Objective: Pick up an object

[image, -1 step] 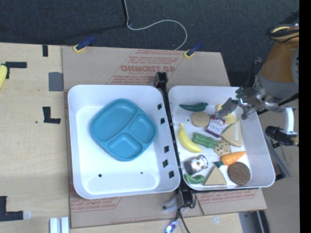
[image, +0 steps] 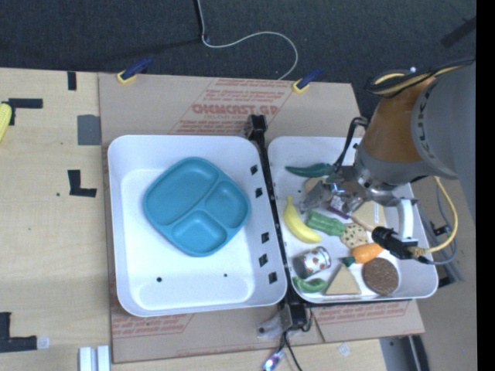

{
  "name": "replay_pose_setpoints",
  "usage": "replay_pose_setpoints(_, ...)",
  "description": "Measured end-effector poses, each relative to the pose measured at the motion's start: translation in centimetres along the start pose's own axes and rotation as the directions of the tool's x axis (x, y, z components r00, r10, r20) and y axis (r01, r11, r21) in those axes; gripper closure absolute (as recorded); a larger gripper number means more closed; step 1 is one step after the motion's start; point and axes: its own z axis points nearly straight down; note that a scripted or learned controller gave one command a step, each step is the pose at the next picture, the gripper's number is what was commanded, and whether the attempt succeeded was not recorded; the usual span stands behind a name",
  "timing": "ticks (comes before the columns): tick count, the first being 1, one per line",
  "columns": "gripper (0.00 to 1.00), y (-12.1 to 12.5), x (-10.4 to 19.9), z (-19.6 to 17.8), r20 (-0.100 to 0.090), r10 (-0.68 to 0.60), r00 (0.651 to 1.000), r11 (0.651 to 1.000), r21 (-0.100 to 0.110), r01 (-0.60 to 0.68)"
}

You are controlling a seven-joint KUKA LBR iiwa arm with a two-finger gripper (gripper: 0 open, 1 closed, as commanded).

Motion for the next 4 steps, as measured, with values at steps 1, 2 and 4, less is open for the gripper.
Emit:
replay_pose_setpoints(1,0.0,-1.5,7.1,-5.0,0.0,-0.003,1.0,1.0,-0.009,0.003)
replay_pose_setpoints(2,0.0,-7.6,10.6,-4.6,0.002,0.003,1.0,1.0,0.0,-0.003)
replay_pose_setpoints(4,1.0,-8.5,10.7,-14.5,0.003,0.003,1.0,1.0,-0.014,-0.003)
